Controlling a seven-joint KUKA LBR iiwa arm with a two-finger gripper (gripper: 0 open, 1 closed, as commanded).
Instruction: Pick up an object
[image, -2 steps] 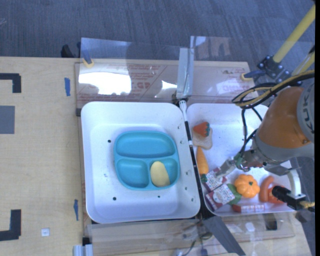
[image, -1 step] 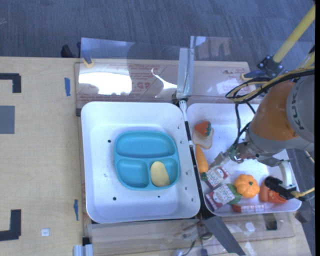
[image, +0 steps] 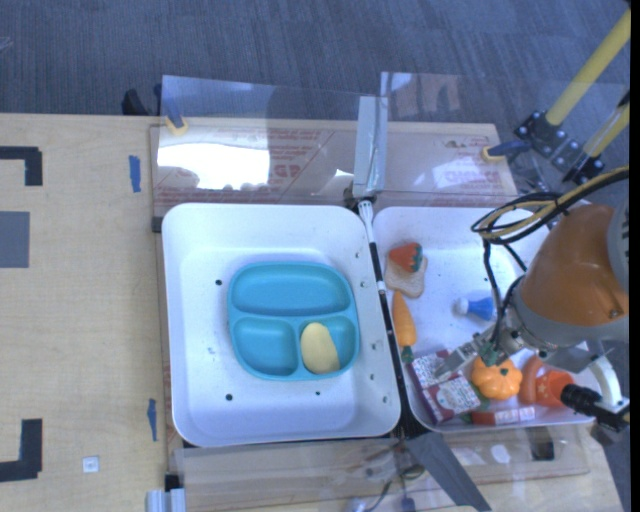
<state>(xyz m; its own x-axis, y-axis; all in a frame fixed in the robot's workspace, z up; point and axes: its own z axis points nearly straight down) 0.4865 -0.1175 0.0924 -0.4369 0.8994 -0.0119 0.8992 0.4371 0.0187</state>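
The approach step is judged in hand: the tool (image: 487, 350) is lowered by the pumpkin (image: 496, 379) in the right bin (image: 440, 225); its state cannot be told. Next, a closing is called for.

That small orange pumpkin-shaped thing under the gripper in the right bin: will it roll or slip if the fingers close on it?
The orange pumpkin looks round and smooth, so it may squirt sideways or roll. It sits partly on a crinkly packet, which could slide beneath it. Being small and toy-like, it is probably light and stiff. The gripper sits just above it.
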